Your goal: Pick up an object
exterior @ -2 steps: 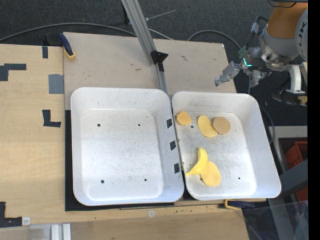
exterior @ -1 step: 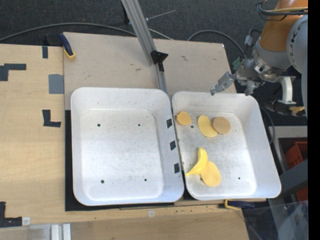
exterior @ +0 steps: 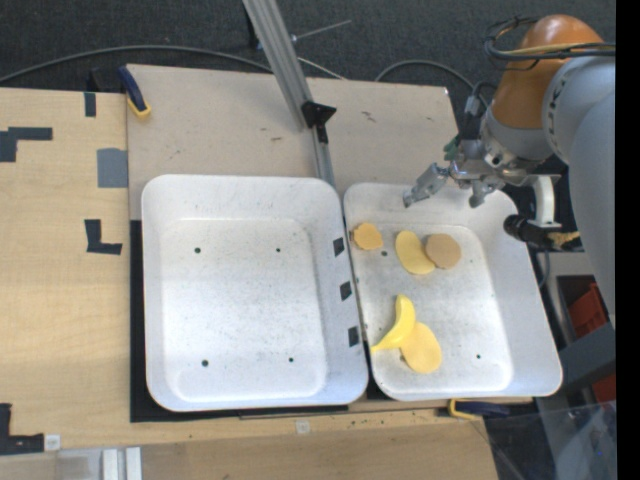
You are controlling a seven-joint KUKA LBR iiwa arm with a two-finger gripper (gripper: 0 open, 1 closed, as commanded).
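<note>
Gripper [exterior: 446, 190] (open) above rt bin [exterior: 520, 298] w/ flat yellow pieces [exterior: 412, 252]

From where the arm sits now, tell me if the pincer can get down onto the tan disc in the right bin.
Probably yes. The pincer hangs open over the right bin's far rim, and the tan disc lies just in front of it, with nothing on top. A yellow piece touches its left side.
</note>
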